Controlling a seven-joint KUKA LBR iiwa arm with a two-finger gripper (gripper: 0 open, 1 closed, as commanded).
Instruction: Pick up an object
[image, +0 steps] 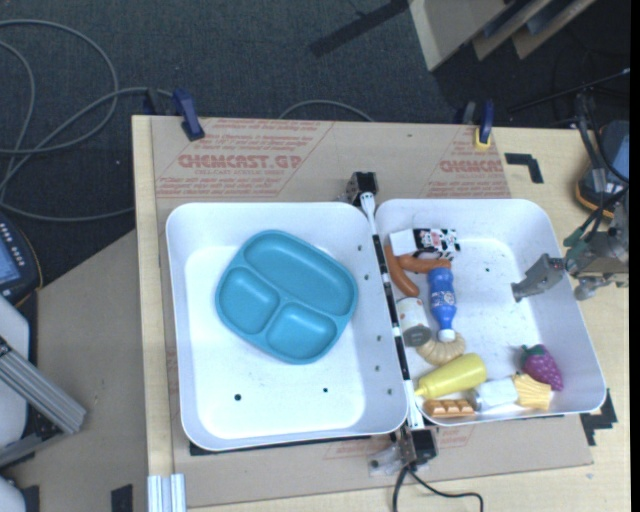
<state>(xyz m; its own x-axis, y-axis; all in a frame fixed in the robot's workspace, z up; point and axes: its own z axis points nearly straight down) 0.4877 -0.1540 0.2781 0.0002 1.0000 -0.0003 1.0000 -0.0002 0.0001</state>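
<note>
Over the right bin (560, 225), we are hovering the gripper (530, 283), grip state unclear; blue bottle (442, 300) lying leftward, lengthwise toward us.

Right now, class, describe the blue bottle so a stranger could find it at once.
Start at the right-hand white bin and follow its left wall, where the toys are lined up. The blue bottle lies midway down that row, below the orange sausage and above the tan pastry. It is the only blue item in that bin, with a white cap.
</note>
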